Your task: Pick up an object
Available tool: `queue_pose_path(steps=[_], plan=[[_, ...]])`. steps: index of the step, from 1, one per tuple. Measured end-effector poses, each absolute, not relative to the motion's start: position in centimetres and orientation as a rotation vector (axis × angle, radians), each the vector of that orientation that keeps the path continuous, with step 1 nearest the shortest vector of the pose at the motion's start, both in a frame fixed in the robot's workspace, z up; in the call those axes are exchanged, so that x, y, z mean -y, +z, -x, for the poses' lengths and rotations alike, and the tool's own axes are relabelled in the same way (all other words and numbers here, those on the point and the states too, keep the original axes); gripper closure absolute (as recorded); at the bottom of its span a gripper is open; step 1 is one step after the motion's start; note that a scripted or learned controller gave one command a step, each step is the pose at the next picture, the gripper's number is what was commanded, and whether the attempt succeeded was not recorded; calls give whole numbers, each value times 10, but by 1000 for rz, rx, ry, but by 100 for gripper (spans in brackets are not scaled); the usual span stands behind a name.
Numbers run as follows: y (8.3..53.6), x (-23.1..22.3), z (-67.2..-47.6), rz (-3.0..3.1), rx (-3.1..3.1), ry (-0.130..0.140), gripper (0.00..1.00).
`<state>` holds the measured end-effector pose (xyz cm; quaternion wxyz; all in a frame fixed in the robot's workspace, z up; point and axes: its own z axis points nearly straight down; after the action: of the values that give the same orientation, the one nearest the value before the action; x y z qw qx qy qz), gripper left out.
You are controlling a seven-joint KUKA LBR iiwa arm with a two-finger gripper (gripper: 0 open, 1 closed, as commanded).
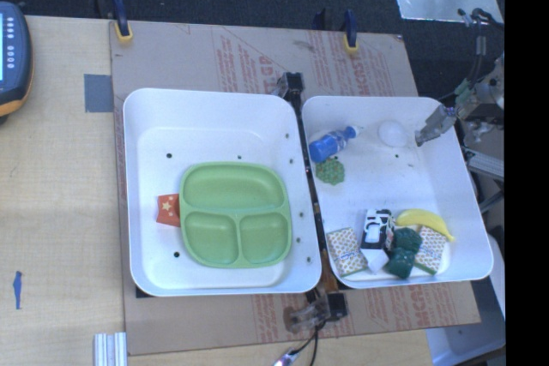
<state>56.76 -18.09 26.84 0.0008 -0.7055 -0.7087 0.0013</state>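
The tool (431, 128) sits at the upper right rim of the right bin (455, 184), its grey tip pointing down-left over the bin's edge; whether it is wide or narrow cannot be told from this angle, and nothing is seen between its tips. Just beside it to the left lies a white ball (392, 133) on the bin floor, apart from the tool. Further left a blue bottle (330, 144) lies tilted near the bin's left wall, with a green crumpled lump (330, 172) just below it. Along the bin's near edge cluster a yellow banana (426, 223), a black-and-white packet (376, 229), a dark green object (402, 254) and two patterned sachets (344, 250). The left bin (146, 184) holds a green divided tray (234, 214), with a small red block (168, 209) touching its left side. Both bins rest on the counter (60, 210)
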Motion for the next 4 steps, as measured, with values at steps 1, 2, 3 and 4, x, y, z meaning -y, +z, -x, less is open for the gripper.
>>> queue_pose_path(steps=[1, 2, 3, 4], plan=[[122, 113, -469, 2199, 2215, 15, 0], [90, 109, -512, 2211, 2230, 3, 0], [109, 177, -644, 2223, 2239, -6, 0], [167, 203, -583, 2217, 2219, 4, 0]])
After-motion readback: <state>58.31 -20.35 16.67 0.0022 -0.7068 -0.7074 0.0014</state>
